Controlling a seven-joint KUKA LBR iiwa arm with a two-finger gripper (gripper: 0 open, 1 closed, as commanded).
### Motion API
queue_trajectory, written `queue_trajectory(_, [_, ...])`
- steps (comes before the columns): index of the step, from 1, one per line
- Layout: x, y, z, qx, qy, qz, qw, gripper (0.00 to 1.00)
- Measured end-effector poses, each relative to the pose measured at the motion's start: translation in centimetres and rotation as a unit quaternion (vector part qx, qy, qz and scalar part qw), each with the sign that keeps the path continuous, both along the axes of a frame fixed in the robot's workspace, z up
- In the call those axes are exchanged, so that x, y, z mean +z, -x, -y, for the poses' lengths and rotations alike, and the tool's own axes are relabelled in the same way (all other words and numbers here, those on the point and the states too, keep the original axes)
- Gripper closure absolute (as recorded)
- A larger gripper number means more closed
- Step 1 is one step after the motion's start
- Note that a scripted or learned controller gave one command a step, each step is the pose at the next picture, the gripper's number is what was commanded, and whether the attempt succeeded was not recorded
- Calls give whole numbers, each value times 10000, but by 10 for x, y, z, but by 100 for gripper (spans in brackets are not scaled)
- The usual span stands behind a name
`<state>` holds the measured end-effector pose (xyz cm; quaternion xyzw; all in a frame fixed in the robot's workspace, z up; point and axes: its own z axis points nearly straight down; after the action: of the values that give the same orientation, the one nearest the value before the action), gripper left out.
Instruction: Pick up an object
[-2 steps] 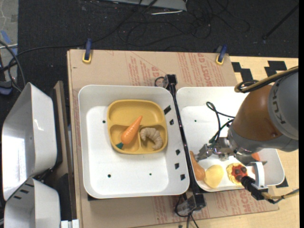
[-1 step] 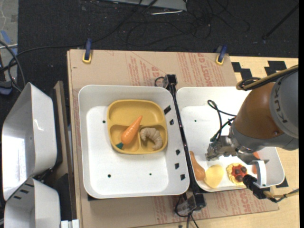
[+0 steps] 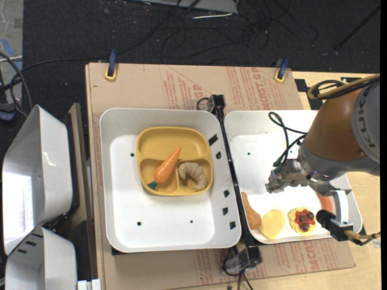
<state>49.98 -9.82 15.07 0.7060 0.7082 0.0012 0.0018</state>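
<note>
1. Two white bins sit side by side on a brown board. The left bin holds a yellow plate with three parts.
2. A toy carrot lies tilted in the plate, across the divider. A pale curled shrimp toy lies in the plate's lower right part, just beside the carrot.
3. The right bin has toys along its near edge: an orange stick-shaped toy on the left, then a round pale yellow piece, then a small yellow toy with red and dark bits on top.
4. The gripper hangs over the middle of the right bin, above those toys. Nothing shows between its parts, and I cannot tell if it is open or closed.
5. The arm's big orange band covers the right side of that bin. A black cable loops beside it.
6. Two yellow clamps hold the board's far edge.
7. The board has red printed letters, upside down and too hard to read.
</note>
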Motion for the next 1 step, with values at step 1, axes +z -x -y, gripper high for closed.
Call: queue_trajectory(1, [44,-6,-3,3,1,4,10000,100])
